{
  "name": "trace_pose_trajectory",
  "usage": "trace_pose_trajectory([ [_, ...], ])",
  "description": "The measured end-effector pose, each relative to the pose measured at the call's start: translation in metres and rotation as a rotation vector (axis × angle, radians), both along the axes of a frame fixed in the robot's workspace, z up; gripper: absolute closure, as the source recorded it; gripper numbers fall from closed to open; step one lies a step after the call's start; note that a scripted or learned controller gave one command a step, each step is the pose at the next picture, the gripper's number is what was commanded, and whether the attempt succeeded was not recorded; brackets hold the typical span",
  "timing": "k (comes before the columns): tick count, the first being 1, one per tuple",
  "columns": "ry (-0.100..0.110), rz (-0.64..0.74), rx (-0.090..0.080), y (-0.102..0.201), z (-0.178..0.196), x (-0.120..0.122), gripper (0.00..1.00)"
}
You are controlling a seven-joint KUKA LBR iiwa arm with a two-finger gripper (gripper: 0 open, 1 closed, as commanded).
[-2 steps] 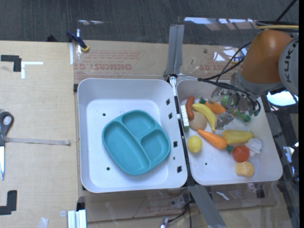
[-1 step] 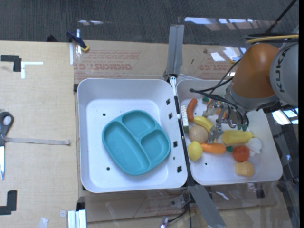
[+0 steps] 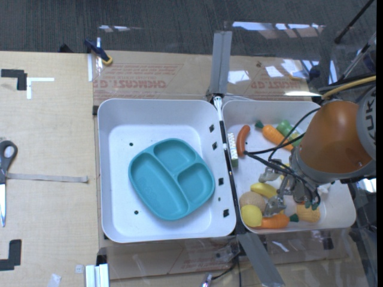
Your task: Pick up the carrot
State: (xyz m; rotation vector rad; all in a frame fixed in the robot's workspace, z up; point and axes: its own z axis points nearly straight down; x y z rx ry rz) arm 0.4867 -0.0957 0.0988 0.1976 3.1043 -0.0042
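Two carrot-like toys lie in the right bin [image 3: 341, 217]. One orange carrot [image 3: 273, 134] with a green tip rests near the back, beside a green toy [image 3: 285, 127]. A second orange carrot [image 3: 274, 222] with a green end lies along the front wall. My gripper [image 3: 280, 195] hangs low over the front pile, just above and behind that front carrot, and the wrist's orange band [image 3: 332, 142] hides the bin's right part. No carrot can be seen in the gripper.
The right bin also holds a red sausage [image 3: 241, 139], a yellow banana [image 3: 263, 189], a yellow lemon [image 3: 251, 216], a pale potato [image 3: 251, 200] and corn [image 3: 308, 214]. A teal divided plate [image 3: 172, 178] lies in the left bin [image 3: 114, 160]. Black cables [image 3: 257, 154] trail across the right bin.
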Motion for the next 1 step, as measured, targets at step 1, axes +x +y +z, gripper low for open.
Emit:
trace_pose_trajectory([
  [1, 0.004, 0.002, -0.002, -0.0011, 0.0084, 0.0003, 1.0],
])
